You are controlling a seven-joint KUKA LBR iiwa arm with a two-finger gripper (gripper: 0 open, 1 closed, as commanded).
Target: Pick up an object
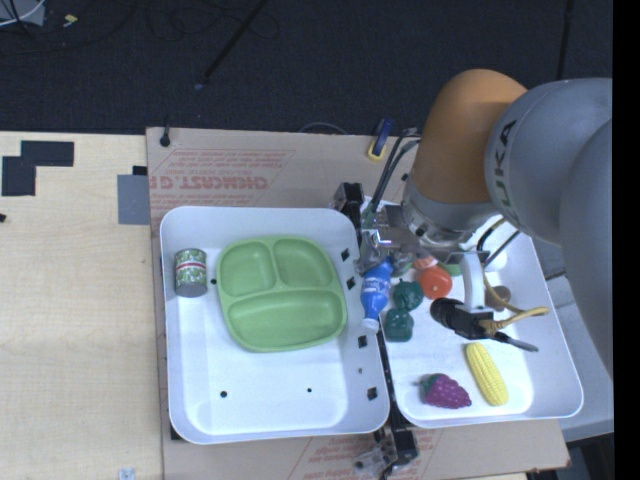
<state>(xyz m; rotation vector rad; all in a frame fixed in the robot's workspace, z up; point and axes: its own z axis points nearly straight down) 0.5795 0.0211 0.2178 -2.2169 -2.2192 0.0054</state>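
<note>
The right bin (pixel 560 388) holds several toys. A blue bottle (pixel 376 290) lies at its left wall, with two dark green pieces (pixel 403 308) beside it and an orange-red fruit (pixel 435 282) to their right. A yellow corn cob (pixel 487 372) and a purple grape bunch (pixel 445 391) lie nearer the front. My gripper (pixel 383 243) hangs low over the bin's back left corner, just above the blue bottle. The grey wrist and orange band cover the bin's back part.
The left bin (pixel 200 388) carries a green divided plate (pixel 282 294) and a small green-labelled can (pixel 190 271) at its left wall. A tan spoon-like piece (pixel 497 296) lies by the right bin's right side. A narrow ridge separates the two bins.
</note>
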